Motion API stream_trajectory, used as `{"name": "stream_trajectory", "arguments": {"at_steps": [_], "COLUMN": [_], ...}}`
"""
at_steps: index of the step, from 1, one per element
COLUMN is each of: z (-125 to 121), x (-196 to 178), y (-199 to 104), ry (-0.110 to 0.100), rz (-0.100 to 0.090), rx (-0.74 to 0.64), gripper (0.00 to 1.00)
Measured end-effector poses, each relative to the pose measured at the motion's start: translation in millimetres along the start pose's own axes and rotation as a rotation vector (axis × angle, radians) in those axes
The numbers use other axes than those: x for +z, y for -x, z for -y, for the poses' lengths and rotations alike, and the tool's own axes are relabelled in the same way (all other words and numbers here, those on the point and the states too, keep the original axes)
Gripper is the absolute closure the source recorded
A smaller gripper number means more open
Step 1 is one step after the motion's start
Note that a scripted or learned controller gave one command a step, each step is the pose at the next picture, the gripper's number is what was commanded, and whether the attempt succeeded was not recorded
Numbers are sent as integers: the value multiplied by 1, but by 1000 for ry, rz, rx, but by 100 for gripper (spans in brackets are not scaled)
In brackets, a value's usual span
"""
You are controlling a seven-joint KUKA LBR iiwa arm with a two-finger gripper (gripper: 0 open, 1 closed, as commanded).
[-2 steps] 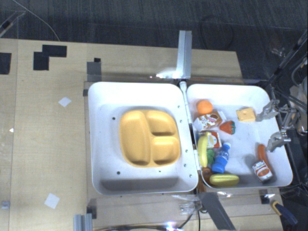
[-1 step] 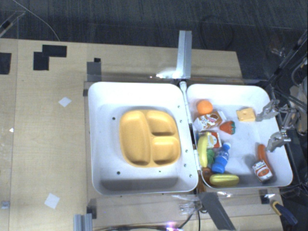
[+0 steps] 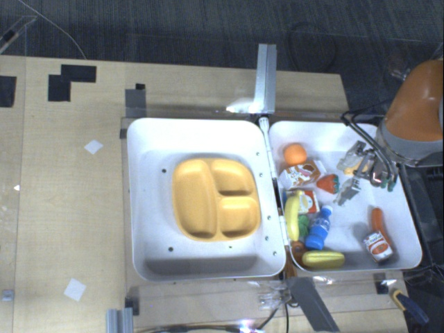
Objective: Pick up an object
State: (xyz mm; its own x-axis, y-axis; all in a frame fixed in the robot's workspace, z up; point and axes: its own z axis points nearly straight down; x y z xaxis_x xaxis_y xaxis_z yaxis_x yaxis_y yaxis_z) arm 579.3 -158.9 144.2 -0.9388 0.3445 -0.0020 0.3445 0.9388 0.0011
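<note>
Strawberry (image 3: 328, 183) lies just left of tool (image 3: 352, 177).

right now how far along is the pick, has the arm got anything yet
Done: the gripper has reached over the right bin, above bare floor right of the strawberry. In hand: nothing shows between its fingers. Left: the whole pick. The orange, blue bottle and bananas all lie in the bin. The yellow tray sits in the left bin.
</note>
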Motion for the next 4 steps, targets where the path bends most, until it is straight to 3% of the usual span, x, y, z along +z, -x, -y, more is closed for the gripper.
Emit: {"name": "stream_trajectory", "arguments": {"at_steps": [1, 2, 3, 4], "z": [11, -75, -65, -26], "x": [55, 54, -121, -8], "y": [54, 56, 21, 3], "ry": [0, 1, 5, -1], "rz": [12, 10, 17, -1], "rx": [-142, -122, 173, 401], "gripper": [0, 0, 0, 0]}}
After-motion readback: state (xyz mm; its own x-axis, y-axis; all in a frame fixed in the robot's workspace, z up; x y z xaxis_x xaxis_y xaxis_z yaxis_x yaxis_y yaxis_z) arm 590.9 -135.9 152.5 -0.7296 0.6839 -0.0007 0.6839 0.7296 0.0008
